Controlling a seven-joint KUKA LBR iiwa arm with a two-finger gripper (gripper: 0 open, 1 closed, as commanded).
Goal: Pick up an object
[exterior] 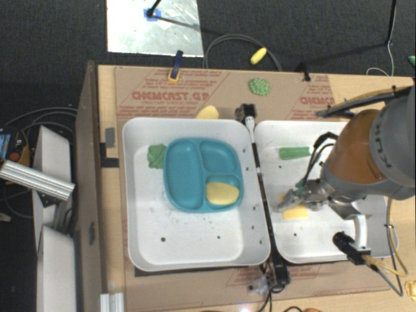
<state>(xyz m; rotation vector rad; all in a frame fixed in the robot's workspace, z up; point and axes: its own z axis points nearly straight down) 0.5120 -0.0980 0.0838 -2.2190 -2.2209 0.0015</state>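
Your gripper [294, 202] sits low in the right bin [286, 242], right of frame centre; its state cannot be made out from here. The yellow piece [296, 213] lies just beneath its tip; centre over that piece and descend squarely before closing; ignore the green stick [294, 153] further up.

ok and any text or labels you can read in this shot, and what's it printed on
"CHEMCAST GP" in red on the cardboard sheet behind the left bin.
"CHEMC...", the same print cut off by the arm, on the cardboard behind the right bin.
Smaller red lines under both: too blurred to read.
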